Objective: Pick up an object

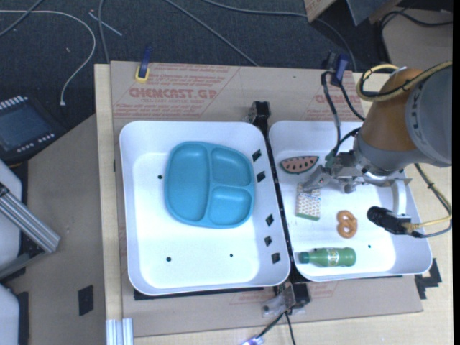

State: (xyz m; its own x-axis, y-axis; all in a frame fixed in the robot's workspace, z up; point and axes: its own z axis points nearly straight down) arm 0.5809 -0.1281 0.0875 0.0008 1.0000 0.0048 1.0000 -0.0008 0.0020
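- Right bin (402,261): four loose objects counted. One watermelon-slice toy (299,165) near the bin's upper-left corner; one small patterned packet (309,205) below it; one pretzel (347,223) right of the packet; one green bottle (329,256) lying on its side along the near wall.
- End effector (332,176): over the right bin, between the slice and the pretzel, just above the packet. Finger state cannot be told; nothing is visibly held.
- Left bin (140,214): one blue divided plate (210,184).
- Surroundings: both bins sit on a cardboard sheet (187,85) on the table; cables (72,20) lie beyond.
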